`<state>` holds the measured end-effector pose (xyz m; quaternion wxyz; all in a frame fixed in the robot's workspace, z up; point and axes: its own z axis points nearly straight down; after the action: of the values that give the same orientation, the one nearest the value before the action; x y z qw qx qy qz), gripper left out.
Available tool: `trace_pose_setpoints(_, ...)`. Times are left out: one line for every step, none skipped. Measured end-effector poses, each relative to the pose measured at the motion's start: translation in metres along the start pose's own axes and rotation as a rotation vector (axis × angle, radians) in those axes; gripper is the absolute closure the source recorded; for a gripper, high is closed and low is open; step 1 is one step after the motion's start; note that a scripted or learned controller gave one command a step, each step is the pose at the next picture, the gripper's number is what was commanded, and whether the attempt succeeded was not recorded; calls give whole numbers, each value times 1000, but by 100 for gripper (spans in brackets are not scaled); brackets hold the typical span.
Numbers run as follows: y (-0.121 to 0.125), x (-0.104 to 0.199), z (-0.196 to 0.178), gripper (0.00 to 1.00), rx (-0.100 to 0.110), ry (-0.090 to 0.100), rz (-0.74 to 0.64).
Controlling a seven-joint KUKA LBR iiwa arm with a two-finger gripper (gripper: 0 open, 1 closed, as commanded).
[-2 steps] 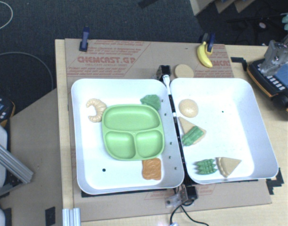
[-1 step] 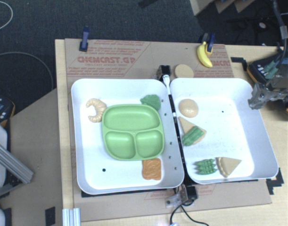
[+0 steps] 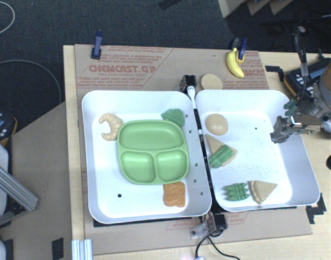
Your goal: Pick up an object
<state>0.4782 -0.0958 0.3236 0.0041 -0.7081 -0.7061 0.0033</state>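
Camera view: board reads "CHEMCAST GP"; fingers hover, state unclear.

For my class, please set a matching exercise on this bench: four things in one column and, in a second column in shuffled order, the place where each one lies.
Things:
1. green tray
2. banana
3. croissant
4. tool

Places:
A. on the cardboard beyond the right bin
B. over the right side of the right bin
C. middle of the left bin
D. left bin, just left of the tray

Pairs: 1-C, 2-A, 3-D, 4-B
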Motion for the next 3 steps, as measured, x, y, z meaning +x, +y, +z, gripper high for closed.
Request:
trace_pose_setpoints(68, 29, 100, 100, 0, 1, -6)
trace_pose_setpoints(44, 100, 80, 100, -7, 3, -10)
trace_pose_setpoints(45, 71, 142, 100, -1, -1, 1)
